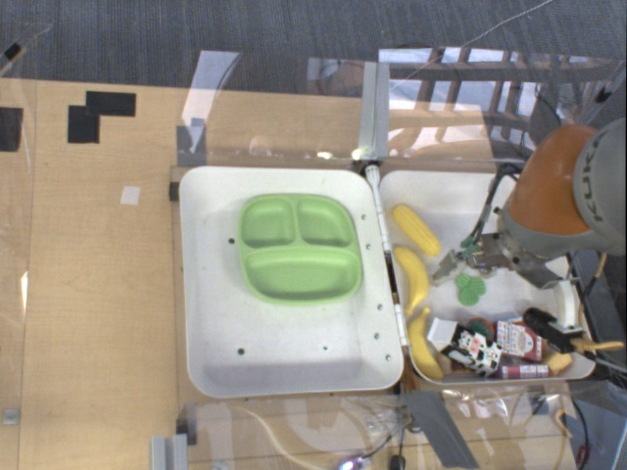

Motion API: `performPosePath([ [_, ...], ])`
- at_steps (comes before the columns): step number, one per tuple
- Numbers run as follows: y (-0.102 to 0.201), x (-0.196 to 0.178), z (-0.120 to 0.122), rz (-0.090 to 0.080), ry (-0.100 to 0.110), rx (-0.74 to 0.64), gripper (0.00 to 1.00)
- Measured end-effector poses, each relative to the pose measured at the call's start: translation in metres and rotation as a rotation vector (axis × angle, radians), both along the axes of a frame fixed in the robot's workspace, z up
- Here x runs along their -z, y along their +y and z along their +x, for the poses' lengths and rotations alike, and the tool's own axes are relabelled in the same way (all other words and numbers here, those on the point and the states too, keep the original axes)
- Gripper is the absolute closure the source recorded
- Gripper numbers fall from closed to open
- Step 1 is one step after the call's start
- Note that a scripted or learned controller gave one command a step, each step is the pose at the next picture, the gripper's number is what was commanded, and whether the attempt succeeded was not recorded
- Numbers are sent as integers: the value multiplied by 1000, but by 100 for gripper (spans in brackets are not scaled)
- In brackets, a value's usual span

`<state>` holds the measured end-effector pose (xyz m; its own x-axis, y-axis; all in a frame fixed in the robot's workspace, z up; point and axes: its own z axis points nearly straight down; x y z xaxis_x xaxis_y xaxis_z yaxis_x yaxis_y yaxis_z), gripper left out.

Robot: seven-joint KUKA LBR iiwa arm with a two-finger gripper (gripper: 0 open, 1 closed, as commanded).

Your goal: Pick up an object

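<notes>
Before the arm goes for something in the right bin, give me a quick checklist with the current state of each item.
1. Hand is over the right bin: ok.
2. A target lies close: the small green object sits just below the hand: ok.
3. Hand already holds something: cannot tell, nothing visible between its parts.
4. Space around the green object: ok, white floor on all sides.
5. Bananas along the left wall lie apart from the hand: ok.
6. Clutter at the bin's near edge, the cartons, is packed tight: not ok for an easy pick there.
</notes>
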<state>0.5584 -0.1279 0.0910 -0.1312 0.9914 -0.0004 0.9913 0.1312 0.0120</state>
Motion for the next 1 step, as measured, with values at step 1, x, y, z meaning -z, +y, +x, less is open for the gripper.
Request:
performPosePath([
  [1,29,-3,-12,-13,-16,88,0],
])
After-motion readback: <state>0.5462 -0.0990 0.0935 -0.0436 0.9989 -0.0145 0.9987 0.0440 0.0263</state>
